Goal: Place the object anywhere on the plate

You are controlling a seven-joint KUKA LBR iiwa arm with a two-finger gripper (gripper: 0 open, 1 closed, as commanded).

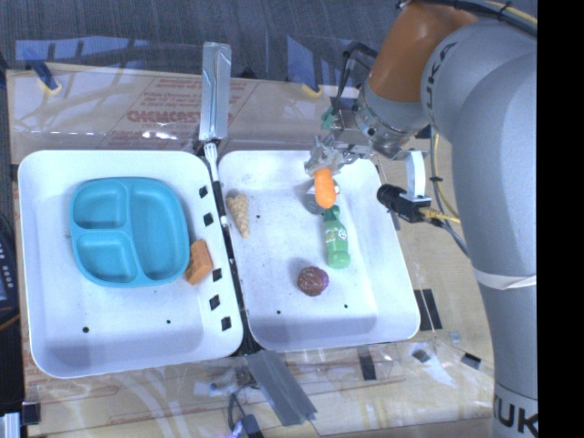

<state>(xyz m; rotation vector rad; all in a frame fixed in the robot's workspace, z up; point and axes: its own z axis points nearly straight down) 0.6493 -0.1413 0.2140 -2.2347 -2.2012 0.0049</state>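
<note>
At the far end of the right bin, well right of the blue plate, the claw hangs low w/ an orange carrot-like obj just under its tip. The view suggests the fingers are closed down on the top of that obj, but the wrist blocks most of the tips, so can't tell for sure if it's truly gripped or only touched.

Step in hand, by my read: the pick, at or just past closing; transfer to the plate not yet begun. The plate sits in the left bin, its three compartments bare.

Other stuff relative to the plate: an orange-brown chunk touching its right edge; further right, past the divider betw. bins, a cone-shaped pastry, a green bottle lying just beside the carrot obj, and a dark round piece.

Next move calls for a straight lift clear of the bottle, then a carry left over the bin walls and release above any plate compartment. Risk: obj slips if grip is shallow.
</note>
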